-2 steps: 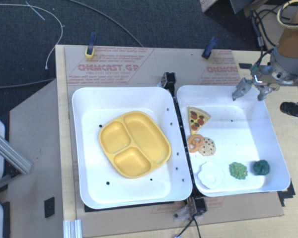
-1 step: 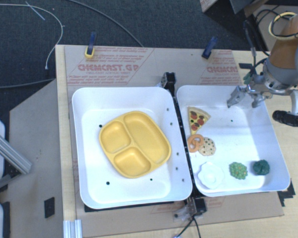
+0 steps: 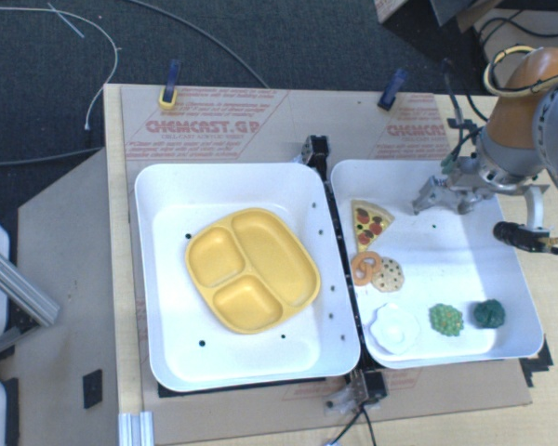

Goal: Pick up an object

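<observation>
Camera view, set above the bench, takes in two shallow white bins side by side on a brown board; the left bin (image 3: pixel 158 203) is occupied by a yellow divided tray (image 3: pixel 251 268), which is laid flat near the middle and is split into three compartments, one long and two smaller; nothing is seen inside those compartments; a few small dark dots are scattered on the bin floor around the tray. The right bin (image 3: pixel 511 277) is stocked with several small toy foods: a pizza slice (image 3: pixel 370 223) is placed near the bin's left wall, in its upper part; just below it a pretzel (image 3: pixel 365 267) is found, touching or nearly touching a speckled cookie (image 3: pixel 387 275) at its right; lower still a white fried egg (image 3: pixel 393 329) is laid near the front left corner; to its right a light green broccoli piece (image 3: pixel 446 319) is set, and just beside that a dark green one (image 3: pixel 489 314). The gripper (image 3: pixel 442 193) is held over the upper part of the right bin, well apart from the foods; nothing is seen between its fingers, and whether they are apart or together cannot be told.
</observation>
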Motion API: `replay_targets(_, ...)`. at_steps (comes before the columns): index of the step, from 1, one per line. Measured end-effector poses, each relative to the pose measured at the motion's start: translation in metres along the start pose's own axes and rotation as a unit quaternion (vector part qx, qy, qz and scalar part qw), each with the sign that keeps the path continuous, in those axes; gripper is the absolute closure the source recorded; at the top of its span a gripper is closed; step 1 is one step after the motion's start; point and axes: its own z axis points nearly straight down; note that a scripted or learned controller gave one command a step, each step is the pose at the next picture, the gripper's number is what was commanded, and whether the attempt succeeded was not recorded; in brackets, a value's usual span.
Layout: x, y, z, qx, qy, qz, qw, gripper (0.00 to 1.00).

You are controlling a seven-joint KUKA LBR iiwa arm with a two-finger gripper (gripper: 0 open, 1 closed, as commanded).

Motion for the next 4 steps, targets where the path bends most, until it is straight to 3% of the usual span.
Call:
replay_targets(1, 0.000, 0.001, -0.014, -0.002, -0.001, 0.000, 1.0000, 1.00)
replay_targets(3, 0.005, 0.001, -0.141, -0.006, -0.003, 0.000, 1.0000, 1.00)
replay_targets(4, 0.005, 0.002, -0.145, -0.004, -0.002, 0.000, 1.0000, 1.00)
